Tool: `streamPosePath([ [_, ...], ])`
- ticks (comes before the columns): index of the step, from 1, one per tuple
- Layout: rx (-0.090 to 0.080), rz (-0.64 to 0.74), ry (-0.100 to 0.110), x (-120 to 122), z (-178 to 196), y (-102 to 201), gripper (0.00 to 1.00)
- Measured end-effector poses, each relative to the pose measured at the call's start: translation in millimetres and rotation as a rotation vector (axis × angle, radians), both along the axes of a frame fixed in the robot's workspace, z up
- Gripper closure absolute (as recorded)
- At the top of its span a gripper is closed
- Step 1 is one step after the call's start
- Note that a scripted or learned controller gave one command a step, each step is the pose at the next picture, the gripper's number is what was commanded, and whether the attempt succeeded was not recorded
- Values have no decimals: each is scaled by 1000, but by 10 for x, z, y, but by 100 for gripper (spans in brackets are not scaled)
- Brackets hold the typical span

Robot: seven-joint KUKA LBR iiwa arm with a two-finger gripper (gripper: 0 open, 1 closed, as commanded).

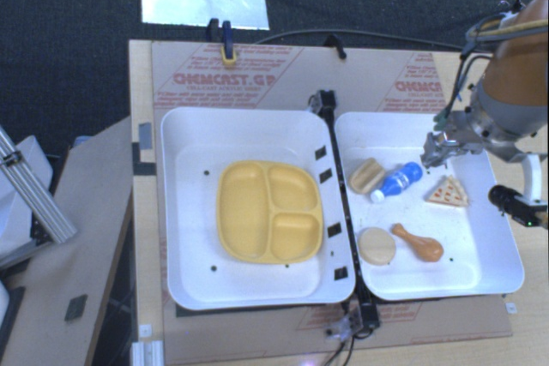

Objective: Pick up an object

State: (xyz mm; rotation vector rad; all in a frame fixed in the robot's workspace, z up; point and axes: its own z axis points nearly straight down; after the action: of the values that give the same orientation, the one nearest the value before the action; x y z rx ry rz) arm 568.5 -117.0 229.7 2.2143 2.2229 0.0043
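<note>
In the right bin (pixel 493 274) lie a blue and white bottle (pixel 396 182), a tan bread roll (pixel 366 175), a pizza slice (pixel 448 194), a round beige cookie (pixel 377 246) and a brown drumstick (pixel 419 243). My gripper (pixel 436 149) hangs over the bin's upper right part, just up and right of the bottle's blue end and above the pizza slice. Nothing shows between its tips. The grey arm with its orange band (pixel 515 64) comes in from the right.
The left bin (pixel 184 184) holds a yellow divided plate (pixel 268 211). A black clip rail (pixel 330 176) runs between the two bins. A metal bracket (pixel 34 193) stands at the far left, off the bench.
</note>
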Motion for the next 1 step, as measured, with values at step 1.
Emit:
streamPosePath([
  [1, 0, 1, -2, 14, 538, -3, 100],
])
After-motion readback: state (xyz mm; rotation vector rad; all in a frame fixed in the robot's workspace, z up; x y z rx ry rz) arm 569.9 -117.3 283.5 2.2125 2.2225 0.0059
